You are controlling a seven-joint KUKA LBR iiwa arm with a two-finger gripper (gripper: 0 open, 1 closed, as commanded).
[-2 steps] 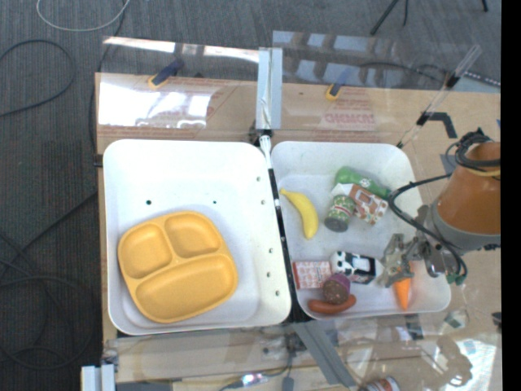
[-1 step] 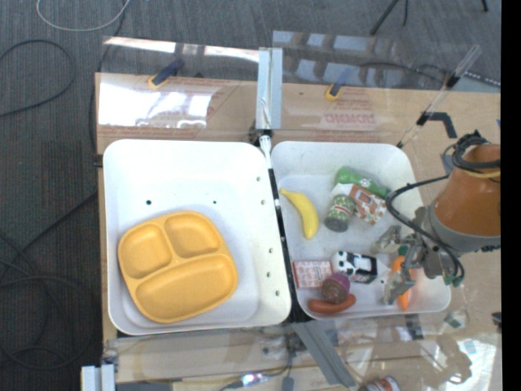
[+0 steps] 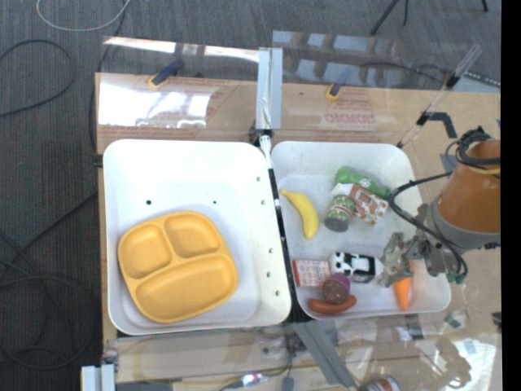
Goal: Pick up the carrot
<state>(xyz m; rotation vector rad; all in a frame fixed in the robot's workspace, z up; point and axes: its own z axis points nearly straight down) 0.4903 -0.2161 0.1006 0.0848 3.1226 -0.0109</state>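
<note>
Orange is what you are after, and the carrot (image 3: 403,292) lies right at the claw (image 3: 404,261), its thick end just under the fingertips and its point trailing away toward the near wall of the right bin (image 3: 407,163). Whether the claw is spread or closed you cannot tell from this slanted view, and nothing is plainly seen between its tips, so treat the carrot as not yet held. Just to the claw's left sits a black-and-white cow toy (image 3: 354,265), and a little farther the same way a dark round piece (image 3: 335,287) rests on a red sausage (image 3: 330,305); keep clear of those. A banana (image 3: 304,212), a green can (image 3: 340,213) and a printed packet (image 3: 368,204) lie beyond the claw, well apart from the work. The yellow tray (image 3: 177,264) is far off to its left in the other bin. To do this well, centre the tips over the carrot's thick end, set them across its width, go down close to the floor, then close and lift straight
</note>
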